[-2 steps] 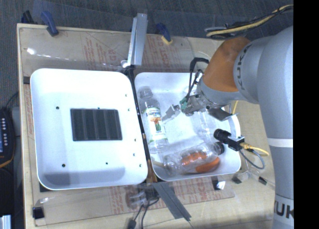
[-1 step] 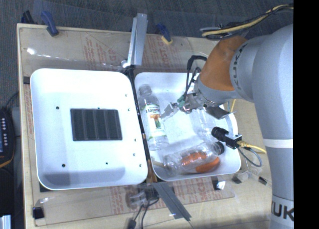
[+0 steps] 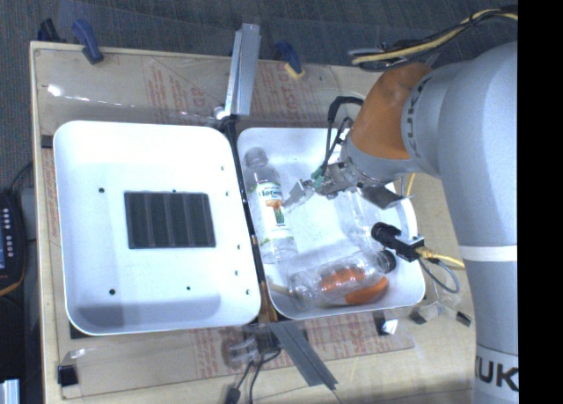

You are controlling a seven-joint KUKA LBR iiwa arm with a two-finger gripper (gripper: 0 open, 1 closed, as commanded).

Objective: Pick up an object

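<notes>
The water bottle [image 3: 266, 204] lies at the left of the right bin [image 3: 406, 217], looks light, slippery and easily dented; grab mid-body. Can't tell how the gripper [image 3: 324, 184] fingers stand.

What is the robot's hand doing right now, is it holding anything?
Gripper: cannot be told; it hangs over the right bin, beside the clear water bottle, with nothing visibly held.
</notes>
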